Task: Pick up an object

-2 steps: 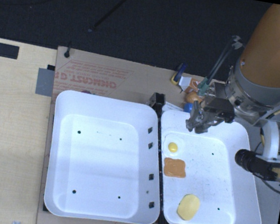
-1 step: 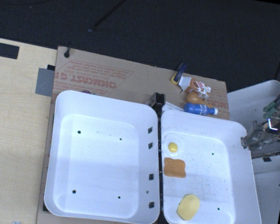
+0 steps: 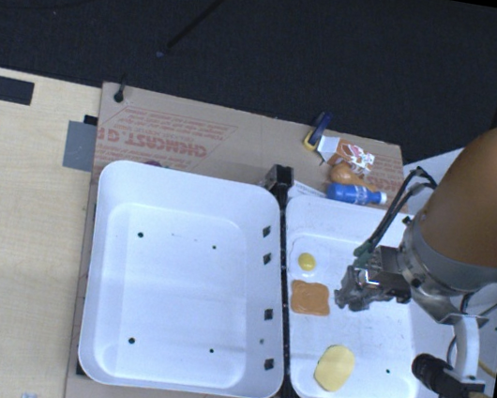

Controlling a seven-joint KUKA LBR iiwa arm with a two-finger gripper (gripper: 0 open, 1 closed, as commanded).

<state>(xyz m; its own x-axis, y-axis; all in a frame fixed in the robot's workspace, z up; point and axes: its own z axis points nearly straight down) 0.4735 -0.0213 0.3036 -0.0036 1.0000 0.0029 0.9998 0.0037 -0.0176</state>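
Note:
The right bin [image 3: 369, 381] holds three things. A small yellow round piece [image 3: 306, 263] lies near its left wall, a flat brown toast-like piece [image 3: 310, 298] lies just below that, and a pale yellow lumpy object [image 3: 335, 367] sits near the front edge. My gripper [image 3: 351, 295] hangs over the middle of the right bin, just right of the brown piece and apart from it. Nothing shows between its fingers.
The left bin [image 3: 121, 219] stands beside the right one, with a black divider [image 3: 276, 284] between them. Behind the right bin, on the cardboard, lie a blue bottle [image 3: 356, 194], an orange-brown object [image 3: 346, 173] and a white and red packet [image 3: 355, 154].

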